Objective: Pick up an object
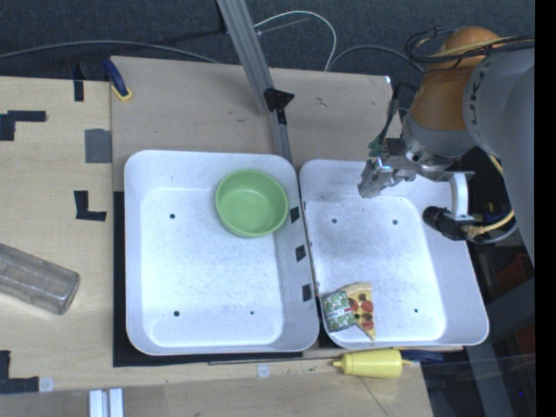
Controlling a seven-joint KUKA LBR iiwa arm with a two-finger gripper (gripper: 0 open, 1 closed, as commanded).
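Observation:
A green bowl [252,202] sits in the left bin [174,259], near its back right corner. A small packet printed in green, red and yellow [349,308] lies in the right bin [408,259] at its front left corner. My gripper [379,181] hangs over the back edge of the right bin, well away from the packet and to the right of the bowl. Nothing shows between its fingers.
A yellow bottle [375,364] lies on the bench just in front of the right bin. A clear plastic container [33,278] rests on the bench at far left. A grey metal pole [252,50] slants down to the bins' back divider. Cables loop behind.

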